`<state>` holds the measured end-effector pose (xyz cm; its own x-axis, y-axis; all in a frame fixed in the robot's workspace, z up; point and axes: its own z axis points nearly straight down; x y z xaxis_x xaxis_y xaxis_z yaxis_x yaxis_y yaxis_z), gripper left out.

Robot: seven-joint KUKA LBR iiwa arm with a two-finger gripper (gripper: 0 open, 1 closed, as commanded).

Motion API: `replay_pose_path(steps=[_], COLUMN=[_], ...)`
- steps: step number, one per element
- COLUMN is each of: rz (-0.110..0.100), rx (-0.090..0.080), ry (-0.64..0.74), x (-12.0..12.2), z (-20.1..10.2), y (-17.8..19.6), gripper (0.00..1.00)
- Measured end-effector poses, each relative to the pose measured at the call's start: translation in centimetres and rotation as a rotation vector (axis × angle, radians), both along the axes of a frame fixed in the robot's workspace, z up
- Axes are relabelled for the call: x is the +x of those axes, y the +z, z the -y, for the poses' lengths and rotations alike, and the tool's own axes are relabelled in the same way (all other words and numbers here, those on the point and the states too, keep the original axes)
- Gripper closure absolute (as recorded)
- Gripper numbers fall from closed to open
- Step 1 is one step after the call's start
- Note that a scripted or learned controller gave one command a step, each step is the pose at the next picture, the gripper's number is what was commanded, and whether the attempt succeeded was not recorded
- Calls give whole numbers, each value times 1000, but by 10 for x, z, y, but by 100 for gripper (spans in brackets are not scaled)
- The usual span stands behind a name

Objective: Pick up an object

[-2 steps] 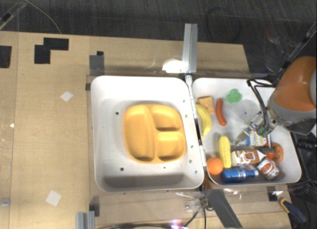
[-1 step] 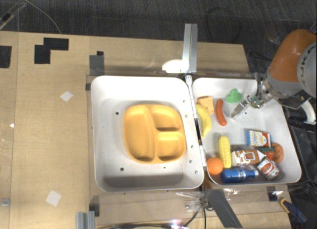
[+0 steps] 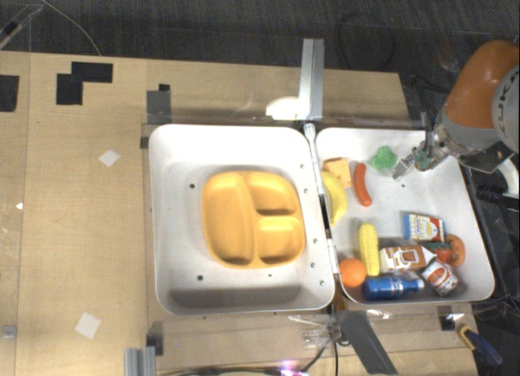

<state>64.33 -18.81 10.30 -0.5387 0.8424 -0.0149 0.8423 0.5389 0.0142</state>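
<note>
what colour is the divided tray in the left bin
Yellow-orange, plain with no pattern. The divided tray shows clearly in the camera view.

Single fixed camera stood above the bench (image 3: 73, 204), looked down at a slant, both white bins (image 3: 162, 204) in frame, moderately far.

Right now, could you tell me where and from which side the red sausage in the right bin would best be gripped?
Grip the sausage across its middle, coming straight down from above. It lies flat and lengthwise up the bin, so the fingers should close across its narrow width. There is bare floor on its right; the banana lies close on its left, so that finger needs care. The gripper hangs nearby.
</note>
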Motion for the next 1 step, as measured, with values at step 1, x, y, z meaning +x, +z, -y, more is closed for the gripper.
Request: replay_pose_path(steps=[1], rz=[-1], rx=[-2], ry=[104], x=[29], z=[-11], y=[111], gripper=[100])
